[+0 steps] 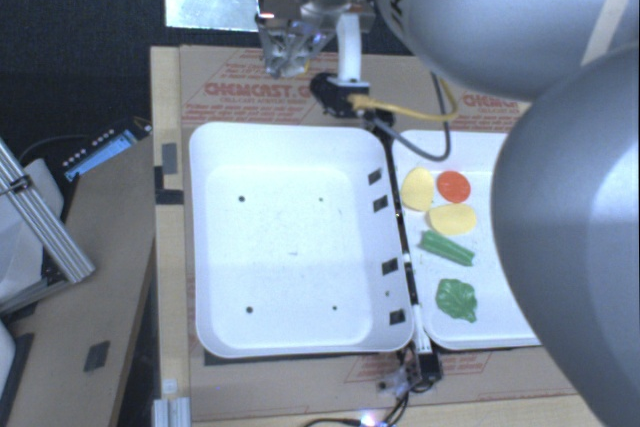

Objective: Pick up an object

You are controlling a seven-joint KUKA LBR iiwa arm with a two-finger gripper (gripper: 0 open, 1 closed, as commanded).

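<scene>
Camera view: looks down on two white bins side by side.
Gripper (288,55): hangs above the cardboard beyond the left bin (215,155); nothing visible between its fingers, and how wide they stand is too blurred to tell.
Objects: two yellow pieces (418,186), a red disc (454,186), a green stick (446,249) and a green leafy piece (456,299) cluster in the right bin (478,340).
Risk: the pieces lie touching or just beside one another, so a descent could nudge neighbours or close on none.
</scene>
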